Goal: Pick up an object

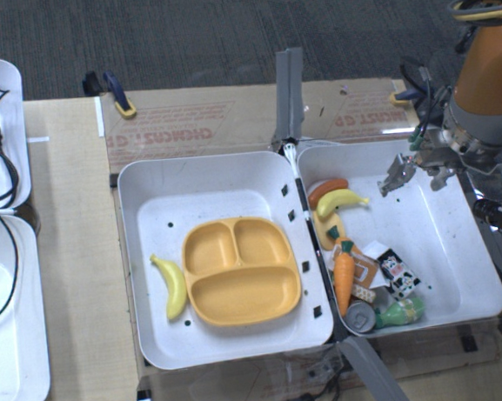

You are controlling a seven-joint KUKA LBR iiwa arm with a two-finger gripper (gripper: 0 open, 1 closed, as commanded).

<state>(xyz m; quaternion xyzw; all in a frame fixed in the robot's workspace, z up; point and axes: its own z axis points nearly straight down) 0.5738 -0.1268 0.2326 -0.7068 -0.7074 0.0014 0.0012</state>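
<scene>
Gripper [416, 172] hangs over right white bin's [465, 255] far edge, its grip state unclear; nearest target, small yellow plastic banana [339, 201] by far-left corner, looks light, rigid, slick, so pinch mid-curve.

Grey arm [484, 70] entering from the right, orange band above wrist, gripper [416, 175] fingers spread, empty

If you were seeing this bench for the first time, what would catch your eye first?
Most striking is the yellow three-compartment plastic tray in the middle of the left white bin, with a yellow banana lying beside it. Next, the cluster of toys along the right white bin's left wall, including an orange carrot and a second banana.
</scene>
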